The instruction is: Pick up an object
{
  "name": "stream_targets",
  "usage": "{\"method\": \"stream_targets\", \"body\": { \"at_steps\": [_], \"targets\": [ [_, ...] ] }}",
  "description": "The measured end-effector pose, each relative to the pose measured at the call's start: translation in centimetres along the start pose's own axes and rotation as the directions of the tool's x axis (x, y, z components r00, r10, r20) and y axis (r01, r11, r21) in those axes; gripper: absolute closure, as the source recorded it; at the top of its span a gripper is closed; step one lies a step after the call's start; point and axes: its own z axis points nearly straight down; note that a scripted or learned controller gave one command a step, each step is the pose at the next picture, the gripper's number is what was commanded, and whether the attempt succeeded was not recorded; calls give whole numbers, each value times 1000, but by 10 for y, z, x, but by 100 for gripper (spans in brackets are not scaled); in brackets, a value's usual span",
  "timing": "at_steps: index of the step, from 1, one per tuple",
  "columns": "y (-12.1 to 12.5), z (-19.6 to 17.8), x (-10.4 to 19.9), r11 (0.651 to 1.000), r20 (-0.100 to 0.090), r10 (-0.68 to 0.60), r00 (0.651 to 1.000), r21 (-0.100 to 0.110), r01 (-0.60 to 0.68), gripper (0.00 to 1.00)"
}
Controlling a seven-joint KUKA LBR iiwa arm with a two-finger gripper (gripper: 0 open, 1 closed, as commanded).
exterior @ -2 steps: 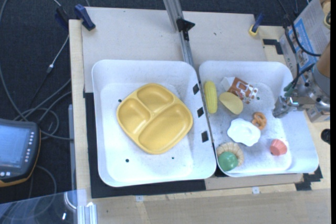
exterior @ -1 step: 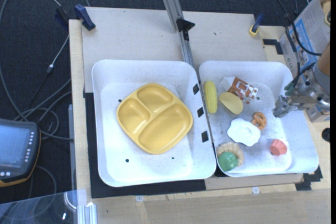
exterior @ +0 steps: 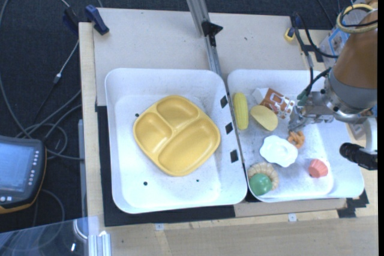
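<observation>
The right bin [exterior: 336, 189] holds several toy foods. A yellow corn cob [exterior: 240, 110] lies by its left wall, with a pale yellow wedge [exterior: 264, 118] and an orange-and-white packet [exterior: 278, 102] beside it. A white lump [exterior: 279, 151], a small orange piece [exterior: 295, 139], a pink block [exterior: 318, 168] and a green ball on a tan ruffled base [exterior: 261, 180] lie nearer the front. My gripper [exterior: 296, 123] hangs low over the bin's middle, just above the orange piece and right of the packet. Nothing shows in its grasp.
The left bin [exterior: 120, 147] carries a yellow divided plate [exterior: 176, 135]. A metal pole [exterior: 198, 3] slants down to the gap between the bins. The grey arm with its orange band [exterior: 357, 63] covers the right bin's far right side. Cables lie around the bench.
</observation>
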Motion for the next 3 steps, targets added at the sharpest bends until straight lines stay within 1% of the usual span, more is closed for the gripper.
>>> {"method": "stream_targets", "body": {
  "at_steps": [1, 2, 3],
  "targets": [
    [8, 6, 57, 1000, -1, 0, 1000, 2, 0, 100],
    [22, 1, 120, 1000, 0, -2, 1000, -3, 2, 100],
    [31, -15, 177, 1000, 0, -1, 1000, -4, 1, 100]
  ]
}}
